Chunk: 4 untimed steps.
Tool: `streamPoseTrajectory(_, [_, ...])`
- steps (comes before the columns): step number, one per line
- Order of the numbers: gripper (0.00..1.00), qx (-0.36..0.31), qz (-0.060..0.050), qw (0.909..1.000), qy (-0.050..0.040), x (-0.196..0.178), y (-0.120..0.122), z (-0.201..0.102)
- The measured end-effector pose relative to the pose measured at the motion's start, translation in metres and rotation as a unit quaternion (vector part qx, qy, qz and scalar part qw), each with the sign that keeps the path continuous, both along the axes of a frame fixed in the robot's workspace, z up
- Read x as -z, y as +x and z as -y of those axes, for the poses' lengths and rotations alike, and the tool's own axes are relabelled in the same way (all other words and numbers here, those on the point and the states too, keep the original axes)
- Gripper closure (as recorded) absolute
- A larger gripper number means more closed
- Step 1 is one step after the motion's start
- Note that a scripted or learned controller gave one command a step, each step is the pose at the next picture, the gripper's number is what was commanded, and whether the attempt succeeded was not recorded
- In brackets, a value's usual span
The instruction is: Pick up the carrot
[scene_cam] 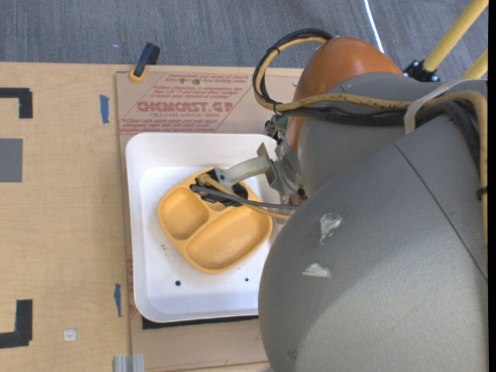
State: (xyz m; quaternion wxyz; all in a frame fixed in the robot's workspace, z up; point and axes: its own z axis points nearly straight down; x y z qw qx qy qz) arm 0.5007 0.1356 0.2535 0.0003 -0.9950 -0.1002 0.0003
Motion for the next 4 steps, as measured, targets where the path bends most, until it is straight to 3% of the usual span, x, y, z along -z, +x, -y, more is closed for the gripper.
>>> streamPoseTrajectory(1, [1.00,0.001,0.001,1.0000,0.0002,0.027,-0.020,-0.086])
streamPoseTrajectory(2, [1.00,-0.011,-0.003,0.9999,0.0000,0.120,-0.009,-0.068])
streamPoseTrajectory(3, [1.00,-0.053,0.000,0.9986,0.0000,-0.019,0.035,-0.035])
streamPoseTrajectory(4, [1.00,-0.076,-0.002,0.9971,0.0000,0.019,-0.022,-0.078])
